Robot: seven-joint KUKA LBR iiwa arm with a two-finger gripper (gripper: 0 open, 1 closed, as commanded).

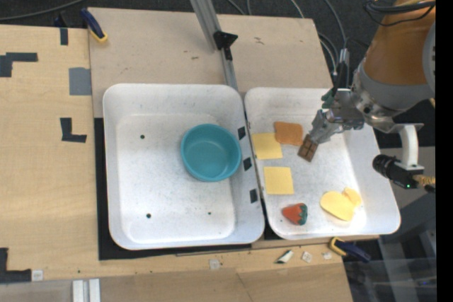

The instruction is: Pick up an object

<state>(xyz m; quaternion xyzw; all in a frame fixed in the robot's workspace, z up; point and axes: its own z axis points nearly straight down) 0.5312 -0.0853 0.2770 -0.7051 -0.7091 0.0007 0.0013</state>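
As the grey arm reaches in from the right, we see its jaws (312,143) closed on a small brown block (307,149) (tilted) over the right bin (368,180), orange slice (288,132) just beside, teal bowl (210,152) in the left bin (141,173).

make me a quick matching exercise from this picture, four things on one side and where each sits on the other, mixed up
Things:
1. teal bowl
2. strawberry toy
3. small brown block
4. orange-brown slice

Places:
A. near front edge of the right bin
B. just below the pincer
C. in the left bin
D. right bin, beside the upper yellow square

Pairs: 1-C, 2-A, 3-B, 4-D
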